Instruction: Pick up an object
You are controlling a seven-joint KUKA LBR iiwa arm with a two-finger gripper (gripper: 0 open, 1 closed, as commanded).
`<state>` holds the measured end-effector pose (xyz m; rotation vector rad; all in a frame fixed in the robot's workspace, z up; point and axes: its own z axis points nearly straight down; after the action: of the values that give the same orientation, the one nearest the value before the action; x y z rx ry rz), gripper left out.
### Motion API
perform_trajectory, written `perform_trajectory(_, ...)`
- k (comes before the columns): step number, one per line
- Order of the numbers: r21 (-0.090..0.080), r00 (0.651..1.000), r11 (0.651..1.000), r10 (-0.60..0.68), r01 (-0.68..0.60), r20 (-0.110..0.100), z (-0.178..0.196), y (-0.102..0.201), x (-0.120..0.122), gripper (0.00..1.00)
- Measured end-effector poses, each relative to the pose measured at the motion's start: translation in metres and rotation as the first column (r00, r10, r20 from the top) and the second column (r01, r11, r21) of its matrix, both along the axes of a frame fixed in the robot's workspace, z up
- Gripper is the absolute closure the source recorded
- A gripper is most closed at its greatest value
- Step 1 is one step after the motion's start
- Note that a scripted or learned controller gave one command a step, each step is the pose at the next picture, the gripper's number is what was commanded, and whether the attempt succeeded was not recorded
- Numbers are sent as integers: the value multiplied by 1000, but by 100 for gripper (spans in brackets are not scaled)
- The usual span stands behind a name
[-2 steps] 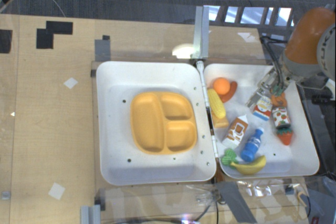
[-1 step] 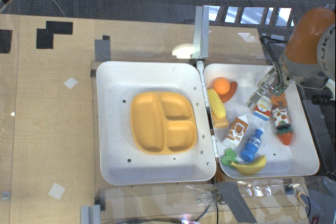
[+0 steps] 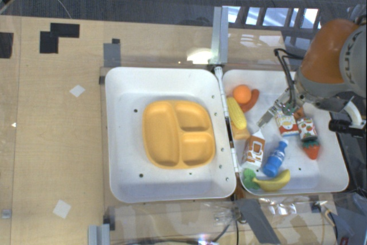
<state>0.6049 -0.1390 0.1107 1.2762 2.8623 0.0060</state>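
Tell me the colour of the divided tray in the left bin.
Yellow-orange. The divided tray shows plainly in the camera view.

Two shallow white plastic bins side by side on the light wooden bench [image 3: 51, 140]. Left bin [image 3: 123, 181]: yellow three-compartment plastic tray [image 3: 178, 133] lying at its centre. Right bin [image 3: 338, 172]: round orange fruit [image 3: 242, 93] at far left, yellow corn cob [image 3: 236, 113] just near of it along the left wall. Small printed carton [image 3: 254, 150] near of the cob. Blue plastic bottle [image 3: 274, 159] right of that carton, yellow banana [image 3: 272, 182] at the near edge. Two small white printed cartons [image 3: 296, 125] at centre right, red strawberry toy [image 3: 312, 150] near of them. Two-finger gripper [image 3: 281, 109] above the bin centre, left of those cartons.
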Motion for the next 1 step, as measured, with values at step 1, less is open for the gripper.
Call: perform_trajectory(1,0,982,982,-190,190,1,-1,-17,54,0)
